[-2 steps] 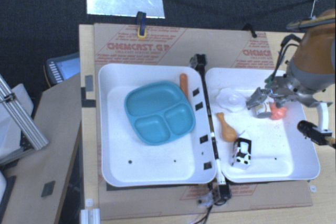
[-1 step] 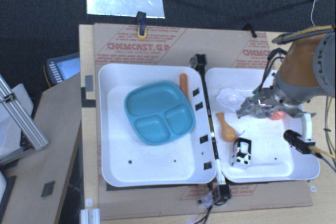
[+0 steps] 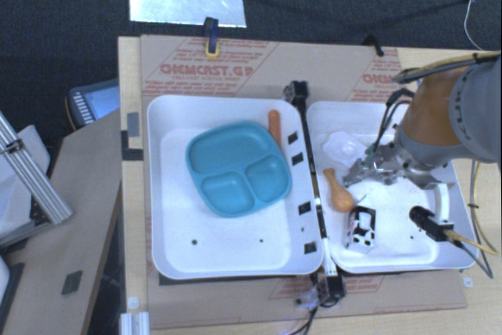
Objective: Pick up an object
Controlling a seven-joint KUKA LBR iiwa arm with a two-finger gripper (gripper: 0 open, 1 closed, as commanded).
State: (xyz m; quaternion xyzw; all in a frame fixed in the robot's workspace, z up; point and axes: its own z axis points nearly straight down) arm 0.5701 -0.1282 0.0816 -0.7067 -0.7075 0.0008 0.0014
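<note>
Cow-patterned toy [image 3: 361,230], right bin [image 3: 392,107] front | tan drumstick [image 3: 340,192] just behind, thin end pointing up-left | gripper [image 3: 358,172] beside it, grip unreadable

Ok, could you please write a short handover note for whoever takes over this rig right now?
Gripper: low in the right bin, just right of the tan drumstick-shaped toy. Nothing is visibly held.
Right bin: the tan toy by the divider, a black-and-white cow-patterned toy in front of it, and a crumpled clear wrapper towards the back.
Left bin: a blue divided plate, with an orange stick at its back right edge.
Done: the approach. No object has been lifted.
Left: grasp and lift one. The tan toy is nearest, so it is probably the target.
</note>
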